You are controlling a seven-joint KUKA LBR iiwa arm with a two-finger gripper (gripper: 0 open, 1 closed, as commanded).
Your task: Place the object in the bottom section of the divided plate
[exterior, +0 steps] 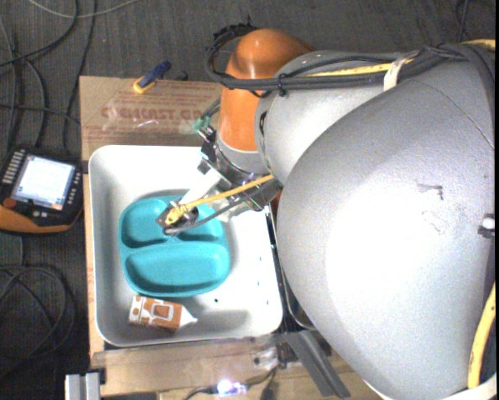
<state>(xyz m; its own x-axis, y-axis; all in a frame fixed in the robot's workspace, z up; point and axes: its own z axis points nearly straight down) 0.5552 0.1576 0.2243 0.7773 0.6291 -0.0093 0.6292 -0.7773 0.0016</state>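
A teal divided plate [178, 252] sits flat in the white bin [103, 223], toward its middle. Its raised ridges split it into smaller sections at the far side and one wide section along the near side, which shows only bare teal. A small yellow object [173, 216], too small to tell what it is, shows above the plate's central ridge, at the edge of the upper sections, right at the tip of the claw [176, 217].
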